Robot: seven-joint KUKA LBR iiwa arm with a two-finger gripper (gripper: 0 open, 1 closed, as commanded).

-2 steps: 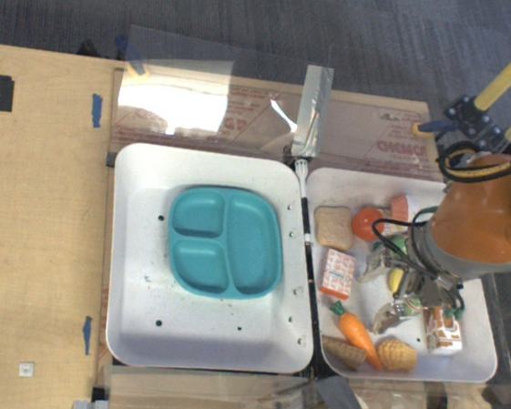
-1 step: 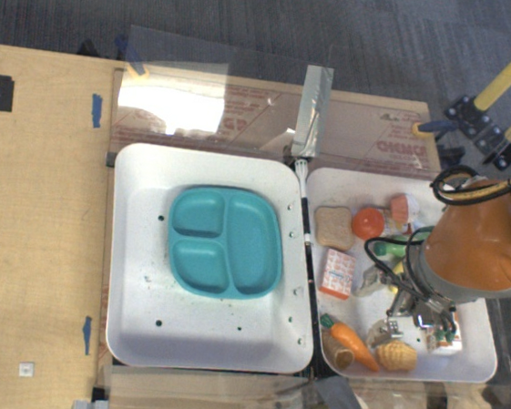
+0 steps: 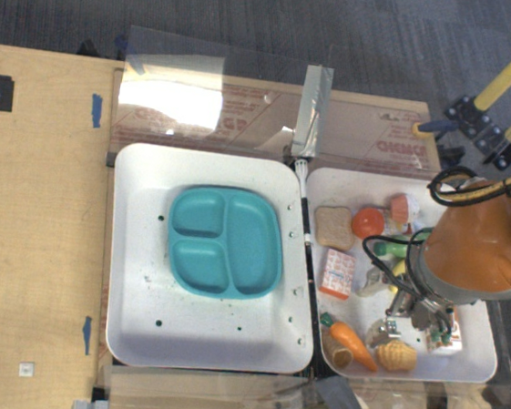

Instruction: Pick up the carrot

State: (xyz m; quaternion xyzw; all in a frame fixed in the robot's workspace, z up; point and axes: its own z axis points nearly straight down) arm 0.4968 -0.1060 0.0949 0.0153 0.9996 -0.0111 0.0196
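While the gripper hangs low in the right bin, you should first check where the carrot really is. It lies near the front wall of that bin, pointing up and to the left, its thick end beside a small brown piece. A yellowish bun sits just to its right, almost touching. The gripper is above and to the right of the carrot, close to the bun, and nothing is seen between its fingers. How wide they stand I cannot tell, because the wrist covers them.

To do this step well, I think you must move the gripper a little to the left and toward the front wall, until it is over the middle of the carrot. Turn the fingers across its long axis, not along it. Come down slowly, because the bun and the wall leave little room, and a finger may push the carrot away.
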